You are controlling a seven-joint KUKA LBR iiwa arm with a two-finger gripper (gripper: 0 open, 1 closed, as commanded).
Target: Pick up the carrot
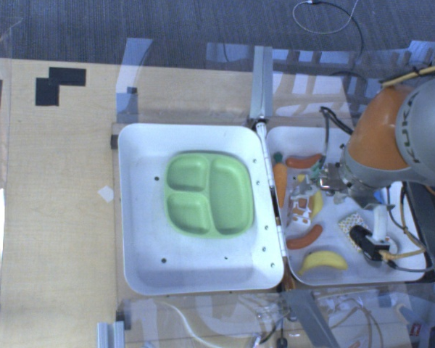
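Camera view shows the carrot (280, 182) lying in the right-hand bin (417, 275), at right of centre in the frame, close against the bin's left wall and oriented roughly top to bottom. The gripper (304, 196) sits low over the middle of that bin, just right of the carrot, near it but with no visible contact. Its state cannot be determined: the tip is mixed in with a red-and-white packet, so open or closed cannot be told. Judged from this, the pick is not accomplished; the carrot rests on the bin floor, and lateral alignment, closure and lift all remain. Other contents of the right-hand bin: one sausage (304, 162) toward the top, a second sausage (304, 236) lower down, a banana (324, 261) near the bottom edge, and a small patterned piece (350, 222) to the right. The left-hand bin (141, 216), centre frame, holds a green divided plate (207, 195). Both bins stand on a pale wooden bench (51, 216), which bears black marker patches (59, 85) at upper left. Grey carpeted floor (167, 9) crosses the top of the frame, with a cable (326, 17) looped at upper right.
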